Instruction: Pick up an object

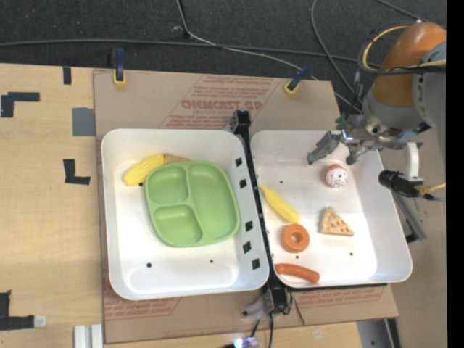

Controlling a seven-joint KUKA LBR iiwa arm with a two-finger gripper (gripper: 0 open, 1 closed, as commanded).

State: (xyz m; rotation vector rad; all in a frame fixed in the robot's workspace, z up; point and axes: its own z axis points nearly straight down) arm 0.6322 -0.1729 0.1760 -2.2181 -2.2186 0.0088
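From my overhead camera I see two shallow white bins side by side on a cardboard-covered bench. The left bin [119, 267] holds a green divided plate [192, 202] near its middle, with a yellow corn cob [143, 169] just beside the plate's upper left edge.

The right bin [388, 256] holds five small things. A pink-and-white frosted cupcake [336, 175] sits toward the upper right. A yellow banana-like piece [280, 204] lies tilted near the bin's left wall. An orange donut [295, 238] sits just below it, and a wedge of pizza [336, 223] lies to the donut's right, apart from it. A red-orange sausage [297, 272] rests along the near edge.

My arm reaches in from the right, its orange band at the upper right corner. The gripper [338, 150] hangs above the upper part of the right bin, just above the cupcake. Its two fingers are spread apart, with nothing between them.
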